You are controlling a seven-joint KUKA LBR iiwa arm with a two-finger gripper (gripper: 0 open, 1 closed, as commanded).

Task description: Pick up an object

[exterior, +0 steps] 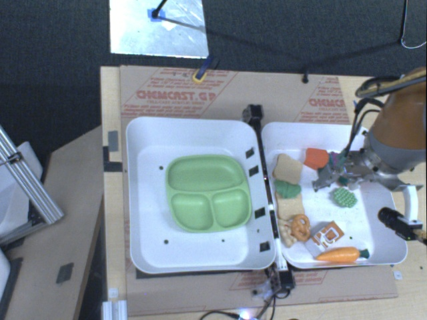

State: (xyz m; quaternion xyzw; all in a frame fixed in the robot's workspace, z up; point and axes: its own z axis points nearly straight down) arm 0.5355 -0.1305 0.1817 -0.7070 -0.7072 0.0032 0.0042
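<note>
My gripper [328,177] hangs low over the middle of the right bin [390,242], with the arm [399,129] coming in from the right. An orange-red block [316,157] lies just up and left of it. Just below and to its right rests a green knobbly ball [344,197]. A tan bread slice [288,169] and a dark green piece [288,189] lie to its left. Nearer the front are a pretzel [300,227], a small brown-and-white box [327,234] and a carrot [340,254]. Nothing is visibly held.
The left bin [143,245] holds a pale green divided plate [207,192]. A black divider rail [263,185] separates the bins. A black fitting [399,224] pokes over the right bin's right rim. A metal frame [27,185] stands off the bench at the left.
</note>
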